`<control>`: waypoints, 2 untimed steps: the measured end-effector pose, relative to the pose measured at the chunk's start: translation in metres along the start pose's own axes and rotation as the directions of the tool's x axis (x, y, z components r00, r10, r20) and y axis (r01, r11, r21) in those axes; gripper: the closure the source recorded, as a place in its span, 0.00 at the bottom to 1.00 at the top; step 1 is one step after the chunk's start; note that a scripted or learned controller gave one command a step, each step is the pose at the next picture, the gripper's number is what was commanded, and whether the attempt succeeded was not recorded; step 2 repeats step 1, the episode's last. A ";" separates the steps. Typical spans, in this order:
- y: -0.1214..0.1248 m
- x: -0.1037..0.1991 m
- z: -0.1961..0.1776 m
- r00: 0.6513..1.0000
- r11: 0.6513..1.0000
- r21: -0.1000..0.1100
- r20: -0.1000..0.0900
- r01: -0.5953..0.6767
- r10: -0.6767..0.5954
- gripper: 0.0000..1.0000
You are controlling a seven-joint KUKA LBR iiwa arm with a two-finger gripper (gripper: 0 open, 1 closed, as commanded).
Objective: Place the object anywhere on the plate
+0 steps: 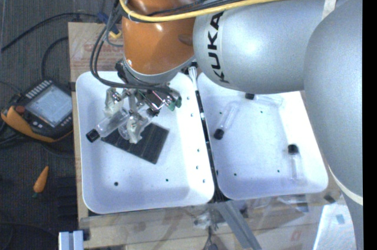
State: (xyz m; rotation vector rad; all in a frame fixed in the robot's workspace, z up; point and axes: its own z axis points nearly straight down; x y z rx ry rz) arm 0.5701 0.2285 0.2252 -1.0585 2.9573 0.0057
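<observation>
- Pincer [131,124] of mine is hovering in the left shallow white bin [103,187], gripping a clear plastic tube with a black cap [106,127].
- Tube is hanging over the flat black square plate [150,144].

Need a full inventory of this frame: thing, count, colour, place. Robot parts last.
bins: 2, white, side by side on the bench
plate: 1, black, flat square, in the left bin under the hand
tubes: 3, clear with black caps; one at the hand over the plate's left edge, two in the right bin, one near its left wall, one near its right wall
pendant: 1, grey and orange with a screen, on the floor left of the bench
orange item: 1, small, floor at lower left, too small to identify
cables: several, black, on the floor
arm: 1, grey with an orange band, reaching in from the right
hand: 1, over the left bin
</observation>
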 end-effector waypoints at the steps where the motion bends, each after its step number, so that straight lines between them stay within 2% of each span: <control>1: 0.033 0.045 -0.071 0.985 0.985 0.002 0.001 0.172 -0.172 1.00; 2: 0.033 0.045 -0.071 0.985 0.985 0.002 0.001 0.172 -0.172 1.00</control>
